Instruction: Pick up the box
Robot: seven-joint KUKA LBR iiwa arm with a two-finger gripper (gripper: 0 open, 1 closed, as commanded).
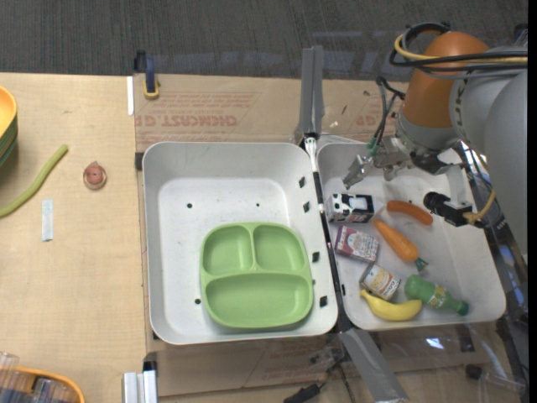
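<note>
Two boxes lie in the right bin [487, 267]. A small black-and-white box [351, 208] sits against the bin's left wall. Just in front of it lies a pink and white box [358, 243], flat on the floor. My gripper [374, 167] hangs over the far part of the right bin, above and slightly right of the black-and-white box. It is open, with nothing between its fingers, and touches neither box.
The right bin also holds a carrot [396, 240], a red sausage-like piece [409, 212], a small can [382, 282], a banana [392, 308] and a green bottle [435, 295]. A green divided plate [256, 275] lies in the left bin [168, 225].
</note>
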